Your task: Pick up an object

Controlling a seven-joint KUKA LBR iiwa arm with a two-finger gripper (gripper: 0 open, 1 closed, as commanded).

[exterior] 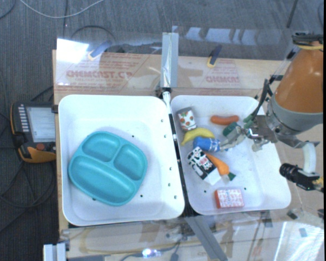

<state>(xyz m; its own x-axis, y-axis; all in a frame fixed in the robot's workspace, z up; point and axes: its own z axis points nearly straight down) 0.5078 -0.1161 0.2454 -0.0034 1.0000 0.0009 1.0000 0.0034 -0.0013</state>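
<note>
In the left bin [65, 145], a shallow white tray, lies one turquoise plastic divided plate [107, 167] with three compartments, flat and untouched, well apart from the arm.

In the right bin [277, 194], the loose objects cluster toward its left half. Nearest the dividing wall, at the far side, stands a small printed cup-shaped toy [186, 118]. Just near of it lies a yellow plastic banana [196, 135], long axis running left to right. Touching the banana's right end is a blue bottle-shaped toy [207, 144]. Near of these sits a black-and-white patterned carton [201, 163], with an orange plastic carrot [220, 165] leaning against its right side, long axis slanting from far-left to near-right. A red patterned rectangular packet [229, 198] lies alone toward the near edge. At the far side rests an orange-red sausage-shaped toy [224, 119], long axis left to right.

The two-finger gripper [234, 134] reaches in from the right and hangs just right of the blue bottle-shaped toy, between the sausage-shaped toy on the far side and the carrot on the near side. The fingers appear apart, with nothing seen between them. In my judgement the blue toy, lying directly left of the fingertips, is the likeliest target.

The fingertips are small and blurred; their height above the bin floor cannot be determined. The arm's wrist hides part of the bin's right wall.
</note>
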